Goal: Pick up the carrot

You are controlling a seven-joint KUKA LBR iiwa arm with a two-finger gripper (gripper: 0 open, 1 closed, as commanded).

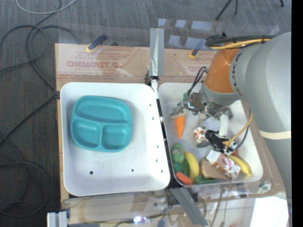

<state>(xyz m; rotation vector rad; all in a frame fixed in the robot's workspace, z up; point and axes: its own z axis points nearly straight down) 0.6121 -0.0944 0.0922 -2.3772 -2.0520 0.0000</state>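
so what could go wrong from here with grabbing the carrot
1. The carrot lies close to the right bin's left wall, so one side of the claw may hit the wall and the grasp miss.
2. The claw sits right at the carrot's upper end, not its middle; a pinch there could let the tapered carrot slip or tip.
3. The patterned cup lies just beside the carrot and could get knocked.

- The gripper is hanging over the right bin, just above the carrot.
- A blue tray is sitting in the left bin, at nine o'clock from the carrot.
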